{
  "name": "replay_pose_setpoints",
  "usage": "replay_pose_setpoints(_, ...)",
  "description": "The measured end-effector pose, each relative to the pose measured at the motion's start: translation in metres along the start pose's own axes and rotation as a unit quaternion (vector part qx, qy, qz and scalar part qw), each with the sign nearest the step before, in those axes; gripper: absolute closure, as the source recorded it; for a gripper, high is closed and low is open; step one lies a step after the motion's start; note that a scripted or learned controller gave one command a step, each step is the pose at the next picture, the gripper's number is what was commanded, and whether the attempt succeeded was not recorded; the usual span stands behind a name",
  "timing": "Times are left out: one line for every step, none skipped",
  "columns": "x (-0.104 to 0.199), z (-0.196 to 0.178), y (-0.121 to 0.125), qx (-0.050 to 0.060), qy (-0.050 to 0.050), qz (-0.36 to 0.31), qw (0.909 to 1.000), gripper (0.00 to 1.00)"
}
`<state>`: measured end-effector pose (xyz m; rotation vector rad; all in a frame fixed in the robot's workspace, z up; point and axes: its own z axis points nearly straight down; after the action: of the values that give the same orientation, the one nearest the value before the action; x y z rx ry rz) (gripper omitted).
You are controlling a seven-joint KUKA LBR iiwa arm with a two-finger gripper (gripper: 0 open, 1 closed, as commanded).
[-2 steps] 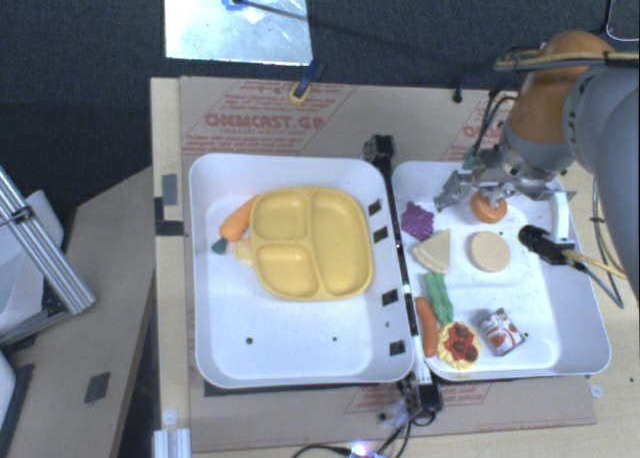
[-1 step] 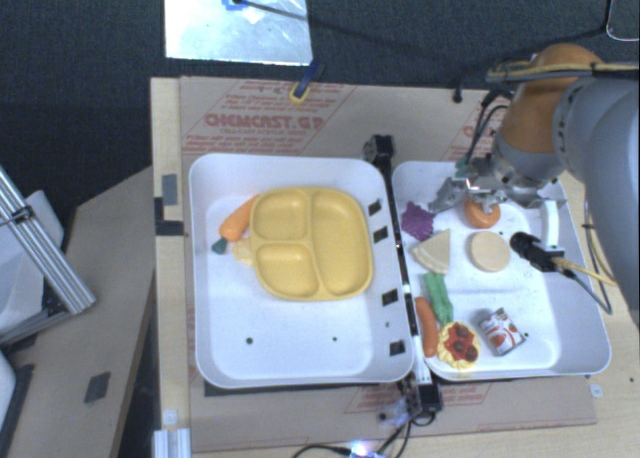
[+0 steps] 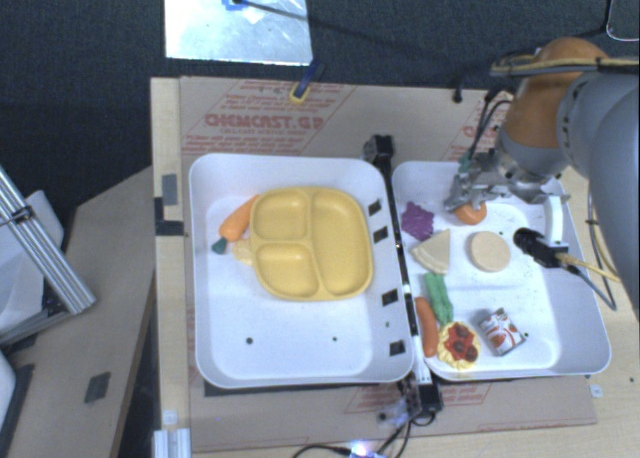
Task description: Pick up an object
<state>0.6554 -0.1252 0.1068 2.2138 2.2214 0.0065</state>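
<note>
The gripper (image 3: 468, 194) stands low in the right white bin (image 3: 585, 336), finger state indeterminable, with the small round orange toy piece (image 3: 471, 213) directly beneath and touching its tip, the purple lump (image 3: 417, 218) just leftward.

Two bins (image 3: 215, 346) (white), one tray (image 3: 300, 243), two carrots (image 3: 238, 217).
</note>
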Motion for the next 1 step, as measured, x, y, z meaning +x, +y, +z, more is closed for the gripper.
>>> replay_pose_setpoints(0.0043,-0.0602,-0.005,-0.001,0.0,0.0,1.0,1.0)
